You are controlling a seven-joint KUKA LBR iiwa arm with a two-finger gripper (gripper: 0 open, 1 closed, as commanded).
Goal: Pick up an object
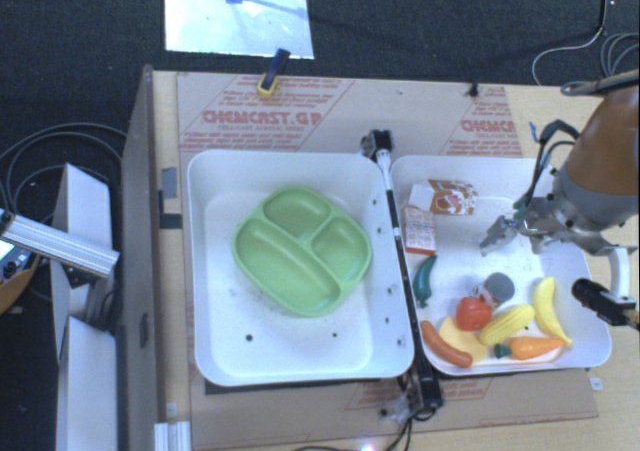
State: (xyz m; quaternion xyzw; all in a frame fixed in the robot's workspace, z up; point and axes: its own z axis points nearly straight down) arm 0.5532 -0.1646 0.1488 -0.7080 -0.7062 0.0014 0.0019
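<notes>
My gripper (518,237) hangs over the middle of the right bin (590,354), fingers spread open with nothing between them. Just below it lies a grey round object (497,287). In the front part of the bin lie a red tomato (473,313), a yellow corn cob (507,323), a banana (547,307), an orange carrot (535,347) and an orange sausage (445,344). A dark green vegetable (424,277) lies by the bin's left wall. A red and white snack packet (450,197) and a small pink packet (420,231) sit at the back left.
The left bin (230,339) holds a light green divided plate (302,249). A black and white bar (392,209) runs along the wall between the bins. The grey and orange arm (605,154) comes in from the right above the right bin's far edge.
</notes>
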